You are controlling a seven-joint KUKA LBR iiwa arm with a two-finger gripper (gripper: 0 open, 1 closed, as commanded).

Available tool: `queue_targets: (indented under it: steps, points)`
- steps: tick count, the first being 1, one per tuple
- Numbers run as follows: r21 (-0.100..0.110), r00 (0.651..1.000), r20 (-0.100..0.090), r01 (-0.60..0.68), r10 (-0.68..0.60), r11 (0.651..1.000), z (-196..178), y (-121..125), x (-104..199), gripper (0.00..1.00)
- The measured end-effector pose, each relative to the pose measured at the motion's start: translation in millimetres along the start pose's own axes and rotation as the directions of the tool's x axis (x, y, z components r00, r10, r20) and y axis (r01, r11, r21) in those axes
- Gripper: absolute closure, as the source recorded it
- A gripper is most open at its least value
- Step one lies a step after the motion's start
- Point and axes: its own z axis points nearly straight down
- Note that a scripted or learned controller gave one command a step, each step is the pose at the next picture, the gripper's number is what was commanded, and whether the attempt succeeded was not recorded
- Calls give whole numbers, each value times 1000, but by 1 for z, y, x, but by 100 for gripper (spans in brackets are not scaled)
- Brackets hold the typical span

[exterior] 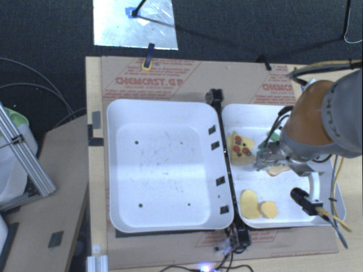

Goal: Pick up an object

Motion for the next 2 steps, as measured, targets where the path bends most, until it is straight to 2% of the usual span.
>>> queue_targets:
  steps: [1, 2]
  points:
    - [10, 1000, -11, 12, -12, 1000, -89, -19, 64, 100]
    - [15, 1000, -13, 14, -14, 1000, -118, -32, 143, 100]
